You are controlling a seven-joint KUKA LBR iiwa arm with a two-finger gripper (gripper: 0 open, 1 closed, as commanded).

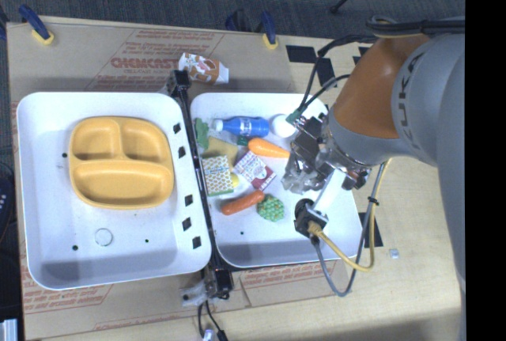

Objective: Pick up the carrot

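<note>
While the arm (395, 102) hangs over the right bin (237, 252), the carrot (269, 148) lies free among the toy food.
The carrot sits near the bin's middle, just below a blue bottle (243, 126), left of the jaws (300, 177); whether they are spread or pressed together, I cannot tell. A yellow tray (120, 161) rests in the left bin (47, 252).

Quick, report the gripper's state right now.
Gripper: over the right bin, beside the carrot; open or closed cannot be told.
</note>
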